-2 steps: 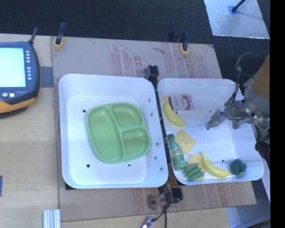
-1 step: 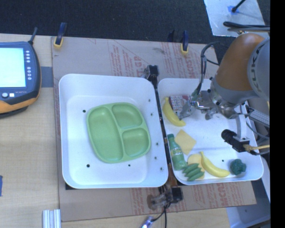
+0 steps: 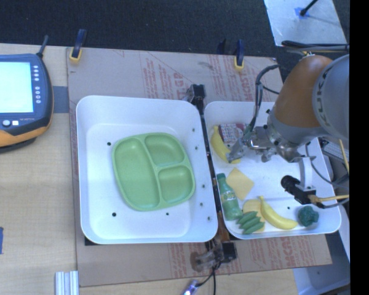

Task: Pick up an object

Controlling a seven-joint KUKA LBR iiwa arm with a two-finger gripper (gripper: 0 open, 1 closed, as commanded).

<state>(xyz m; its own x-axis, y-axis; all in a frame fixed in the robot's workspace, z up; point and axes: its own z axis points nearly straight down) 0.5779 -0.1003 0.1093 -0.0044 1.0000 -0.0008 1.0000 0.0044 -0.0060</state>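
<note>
Over the right bin [image 3: 332, 223], the arm [image 3: 304, 100] reaches in from the right, and its gripper [image 3: 243, 147] hangs just beside a banana [image 3: 218, 145] near the far left corner; whether it is open or shut cannot be told. A red-printed packet [image 3: 232, 131] lies by that banana, its writing too small to read. Nearer the front lie a yellow wedge [image 3: 240, 183], a green bottle [image 3: 227, 196], green pea pods [image 3: 251, 222], a second banana [image 3: 277, 217] and a dark green lump [image 3: 307, 216]. The left bin [image 3: 92, 165] holds a green divided plate [image 3: 152, 171]. Faint red print on the cardboard [image 3: 141, 72] beneath is unreadable.

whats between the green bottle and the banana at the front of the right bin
In the camera view, green pea pods lie between the green bottle and the front banana, with a yellow cheese wedge just behind.
</note>
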